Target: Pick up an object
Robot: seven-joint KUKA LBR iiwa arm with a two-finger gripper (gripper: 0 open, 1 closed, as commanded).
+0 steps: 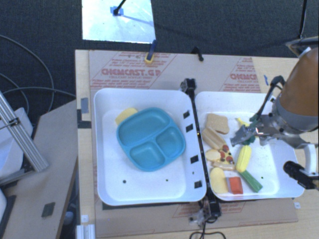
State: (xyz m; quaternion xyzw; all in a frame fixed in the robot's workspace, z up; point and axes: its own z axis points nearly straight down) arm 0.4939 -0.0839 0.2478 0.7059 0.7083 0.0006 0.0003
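On the tabletop (129,68), two shallow white bins sit side by side. The left bin (107,148) carries a blue compartment tray (150,138) with three sections, lying roughly in the middle. A yellow item (125,115) peeks out from under the tray's far left edge, touching it.

The right bin (269,183) holds a cluster of toy food along its left half. A tan bread slice (218,123) lies farthest back, with another brown slice (213,138) just nearer than it. Nearer again lie pale round pieces with small red spots (223,157), then a yellow oval piece (218,179) beside an orange block (235,185) at the near edge. A yellow corn cob (243,158) stands to the right of these, and a green stick-shaped piece (250,179) lies slantwise just nearer than the cob.

The arm (301,91) reaches in from the right over the right bin. Its end effector (243,135) hangs just above the far end of the corn cob, beside the bread slices. Its fingers blur together with the dark metal around them, so one cannot tell whether they are spread or pressed together, and nothing can be made out between them.
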